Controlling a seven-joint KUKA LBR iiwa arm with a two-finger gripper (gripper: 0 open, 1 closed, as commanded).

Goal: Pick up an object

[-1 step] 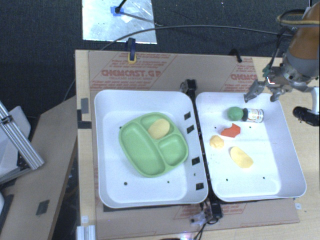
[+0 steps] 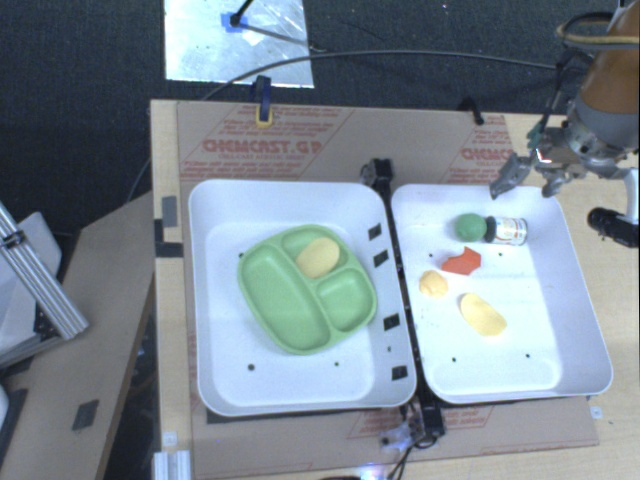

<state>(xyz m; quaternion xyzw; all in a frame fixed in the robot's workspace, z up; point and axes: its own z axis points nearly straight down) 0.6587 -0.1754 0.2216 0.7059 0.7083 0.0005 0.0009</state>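
The right bin (image 2: 560, 358) holds a green ball (image 2: 469, 226) touching a small white-labelled jar (image 2: 507, 230) that lies on its side. Below them lie a red-orange piece (image 2: 462, 261), a small yellow lump (image 2: 432, 284) and a longer yellow piece (image 2: 483, 315). My gripper (image 2: 528, 181) hangs over the bin's far edge, up and to the right of the green ball and apart from it. Its fingers are spread open with nothing between them.
The left bin (image 2: 230, 368) carries a green divided plate (image 2: 290, 318) with a yellow food item (image 2: 319, 257) in its upper compartment. Black clips (image 2: 381, 173) join the two bins along the middle. A blue and yellow clamp (image 2: 263, 100) stands at the bench's far edge.
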